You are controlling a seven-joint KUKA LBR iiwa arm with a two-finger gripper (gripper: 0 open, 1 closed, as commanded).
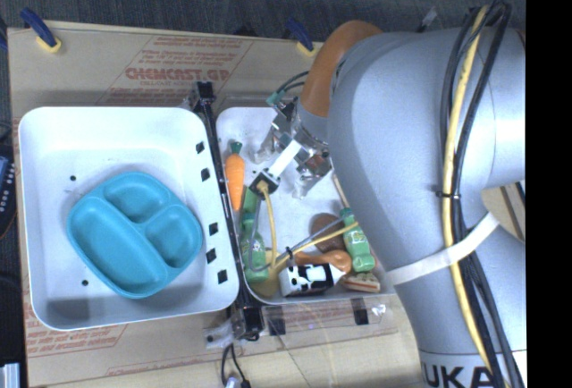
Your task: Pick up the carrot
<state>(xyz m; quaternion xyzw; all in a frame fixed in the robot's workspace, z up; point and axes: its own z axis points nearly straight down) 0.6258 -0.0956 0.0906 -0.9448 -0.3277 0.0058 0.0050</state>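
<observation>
The carrot (234,182) is orange with a green stub at its far end. It lies lengthwise along the left wall of the right bin (239,122). My gripper (298,157) hangs low in the far half of that bin, just to the right of the carrot and apart from it. The bulky grey arm covers most of the bin's right side. Nothing shows in the gripper's grasp.
A blue divided plate (134,232) lies in the left bin (54,136). Near the front of the right bin lie a green bottle (256,245), a green block (359,245), brown pieces (325,224) and a black-and-white cow-patterned item (308,280).
</observation>
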